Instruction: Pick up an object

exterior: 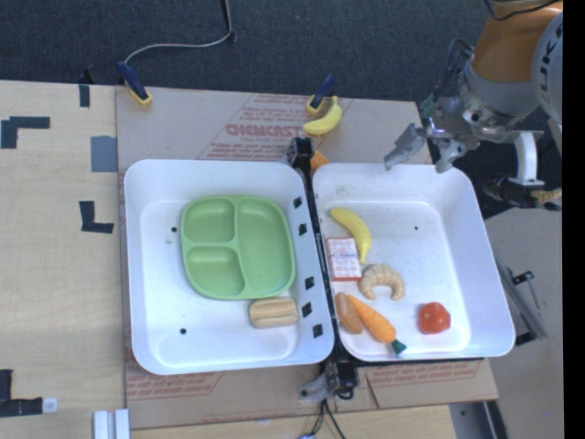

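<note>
Arm enters from the right, orange band visible at top right. Claw (422,149) hangs above the far rim of the right bin (489,273), near its upper right corner. Its two fingers are spread apart, one grey finger (400,147) pointing left and the other (445,156) just beside the bin edge. Nothing sits between them.

Right bin contents, all lying on the bin floor and well apart from the claw:
- banana (355,232), near the left wall, curved, running down to the right
- small red-and-white box (344,259), touching the banana's lower end
- croissant (382,282), just right of the box
- carrot (376,321), slanted, green tip toward the near rim
- brown bread-like piece (347,314), touching the carrot's left side
- tomato (434,317), alone toward the near right corner

Left bin (146,273): green divided tray (238,247) with three compartments, flat in the middle; tan wooden block (273,313) just below the tray's near right corner.

A second banana (323,120) lies on the cardboard covering the table (55,273), beyond the bins, beside a blue clamp (322,90).
</note>
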`<state>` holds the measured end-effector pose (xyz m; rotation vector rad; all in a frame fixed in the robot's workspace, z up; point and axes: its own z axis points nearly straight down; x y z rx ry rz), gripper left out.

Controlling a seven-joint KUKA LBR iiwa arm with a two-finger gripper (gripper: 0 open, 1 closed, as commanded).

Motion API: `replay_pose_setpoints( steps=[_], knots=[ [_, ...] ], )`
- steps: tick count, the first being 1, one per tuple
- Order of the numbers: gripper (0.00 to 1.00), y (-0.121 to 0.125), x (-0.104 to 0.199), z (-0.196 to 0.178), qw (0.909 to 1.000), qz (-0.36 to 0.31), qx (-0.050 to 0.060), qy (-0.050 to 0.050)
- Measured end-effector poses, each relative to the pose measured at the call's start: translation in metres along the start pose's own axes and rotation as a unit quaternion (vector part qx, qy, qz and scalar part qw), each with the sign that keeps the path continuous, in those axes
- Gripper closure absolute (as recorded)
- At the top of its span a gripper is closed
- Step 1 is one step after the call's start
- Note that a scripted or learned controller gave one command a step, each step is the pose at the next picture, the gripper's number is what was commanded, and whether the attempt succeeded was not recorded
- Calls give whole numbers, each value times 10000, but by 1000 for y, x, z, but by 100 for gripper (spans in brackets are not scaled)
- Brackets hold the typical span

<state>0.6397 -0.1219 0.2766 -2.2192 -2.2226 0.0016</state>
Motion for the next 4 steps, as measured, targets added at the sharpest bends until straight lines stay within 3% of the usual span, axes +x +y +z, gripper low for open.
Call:
replay_pose_setpoints(
  steps=[1,2,3,4],
  knots=[
    [0,-22,47,93,10000,-2,10,3],
    [0,-6,27,190,10000,1,-19,-5],
    [100,-6,27,181,10000,-1,-17,-9],
    [100,-77,78,92,10000,-6,-7,5]
  ],
)
